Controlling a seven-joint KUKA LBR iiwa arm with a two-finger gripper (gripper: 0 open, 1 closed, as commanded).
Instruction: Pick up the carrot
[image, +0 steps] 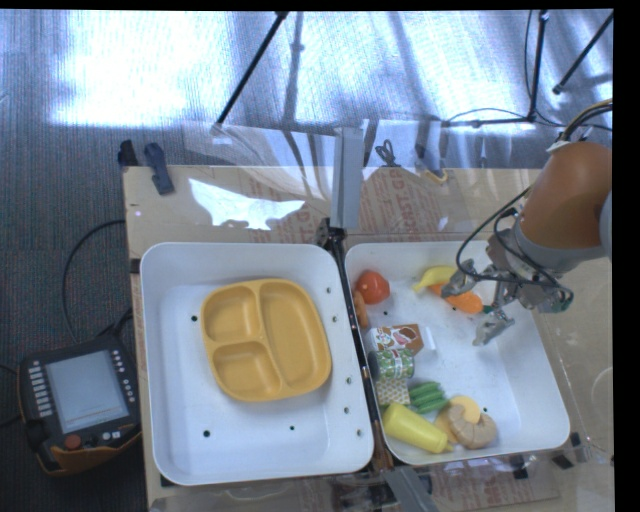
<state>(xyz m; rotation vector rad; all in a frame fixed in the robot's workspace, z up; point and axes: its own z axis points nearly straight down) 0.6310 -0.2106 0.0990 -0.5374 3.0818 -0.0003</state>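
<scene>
At the near edge of the right bin (520, 420) lie a yellow bottle-shaped toy (413, 428) on its side and a tan, round bread-like piece (470, 424), the two just beside each other. Just beyond them sits a green toy vegetable (427, 396), and beside that, along the bin's left wall, a small can (393, 364) and a printed carton (398, 338) stand close together.

The left bin (175, 440) holds a yellow divided plate (266, 338) with three compartments, lying flat near its middle. On the floor left of the table (250, 205) sits a teach pendant (82, 398) with a grey screen.

Farther back in the right bin, a red tomato (372, 286) rests near the left wall, and a yellow banana (436, 276) lies toward the far side. The carrot (464, 300) is a small orange piece, short and tapered, lying just right of the banana and touching or nearly touching it. The hand (497, 315) hovers right at the carrot, its grey fingers spread partly apart, one beside the carrot and one lower right; nothing is visibly held between them.
</scene>
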